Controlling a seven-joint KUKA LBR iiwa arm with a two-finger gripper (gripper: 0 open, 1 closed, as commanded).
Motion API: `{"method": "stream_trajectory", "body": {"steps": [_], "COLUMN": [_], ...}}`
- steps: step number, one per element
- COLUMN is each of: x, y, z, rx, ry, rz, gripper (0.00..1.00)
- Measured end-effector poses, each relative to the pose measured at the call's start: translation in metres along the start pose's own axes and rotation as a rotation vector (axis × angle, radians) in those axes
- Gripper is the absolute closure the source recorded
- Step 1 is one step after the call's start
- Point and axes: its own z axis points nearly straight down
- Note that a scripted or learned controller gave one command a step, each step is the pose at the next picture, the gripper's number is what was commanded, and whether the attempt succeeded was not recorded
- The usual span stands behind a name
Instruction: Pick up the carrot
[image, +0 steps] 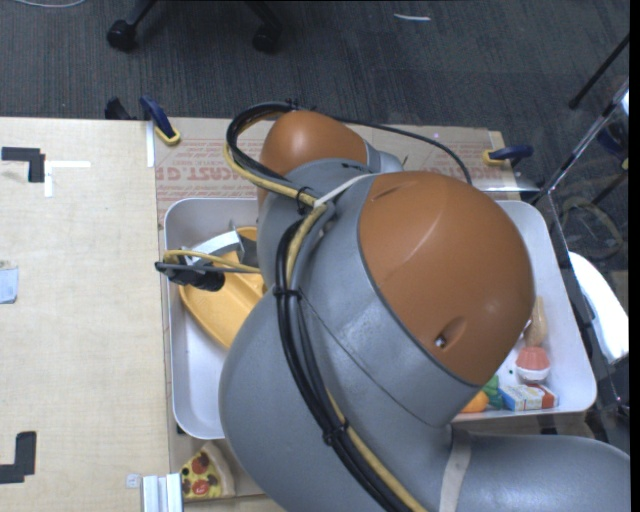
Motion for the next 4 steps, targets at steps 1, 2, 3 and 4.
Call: {"method": "stream_trajectory", "body": {"steps": [1,2,3,4], "x": [-0.007,-0.060,-0.096,-0.080], "y": [0.008,-0.024,-0.018,0.031], "z": [0.002,-0.003,-0.004,-0.004], "rx": [-0.011,0.005,-0.011,-0.042], "ry": [-0.023,0.058,0.079,0.069], "rz": [0.009,-0.045,-0.546,-1.112], "gripper": [1.00,1.00,1.00,1.00]}}
